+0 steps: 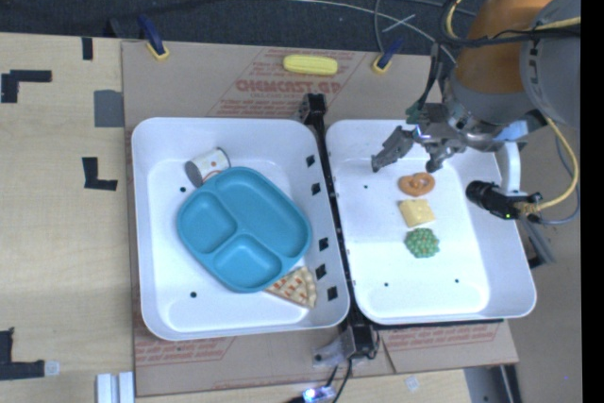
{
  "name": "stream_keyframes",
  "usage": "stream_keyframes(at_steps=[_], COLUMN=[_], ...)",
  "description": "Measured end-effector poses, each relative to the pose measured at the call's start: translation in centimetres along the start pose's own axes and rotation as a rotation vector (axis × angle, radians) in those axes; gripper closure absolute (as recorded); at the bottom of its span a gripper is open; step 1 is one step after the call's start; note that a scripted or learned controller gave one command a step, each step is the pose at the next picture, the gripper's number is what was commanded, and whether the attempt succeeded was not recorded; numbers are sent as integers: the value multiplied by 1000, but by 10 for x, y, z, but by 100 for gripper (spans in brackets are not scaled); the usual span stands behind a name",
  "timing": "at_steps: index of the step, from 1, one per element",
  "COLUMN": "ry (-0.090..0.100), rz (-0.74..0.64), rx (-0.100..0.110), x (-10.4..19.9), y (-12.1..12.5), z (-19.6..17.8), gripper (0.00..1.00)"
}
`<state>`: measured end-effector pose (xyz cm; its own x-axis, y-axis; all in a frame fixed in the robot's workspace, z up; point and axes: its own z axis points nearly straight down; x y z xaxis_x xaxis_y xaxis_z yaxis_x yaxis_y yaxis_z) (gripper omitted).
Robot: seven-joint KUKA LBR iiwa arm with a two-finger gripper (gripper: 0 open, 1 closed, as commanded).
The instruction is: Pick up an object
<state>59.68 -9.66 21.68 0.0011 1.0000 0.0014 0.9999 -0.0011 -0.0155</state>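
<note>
While its fingers hang spread and empty, the gripper (413, 154) hovers over the right bin (373, 297), just beside an orange pretzel-shaped toy (416, 184), likely its target, with nothing lifted yet.

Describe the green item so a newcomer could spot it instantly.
Look in the right bin, below the end effector. Three small items form a column; the green item is lowest, a bumpy round lump under the yellow square and the orange pretzel.

Your end effector (411, 153) hung open above the right bin (377, 293), holding nothing. Just below sat an orange piece (416, 184), a yellow piece (417, 212) and a green piece (423, 243).
</note>
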Motion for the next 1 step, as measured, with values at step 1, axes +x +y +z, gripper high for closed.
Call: stream_keyframes(at_steps=[1], ry=[-1], rz=[-3], rx=[-13], x=[0], y=[3], z=[-8], gripper=[0])
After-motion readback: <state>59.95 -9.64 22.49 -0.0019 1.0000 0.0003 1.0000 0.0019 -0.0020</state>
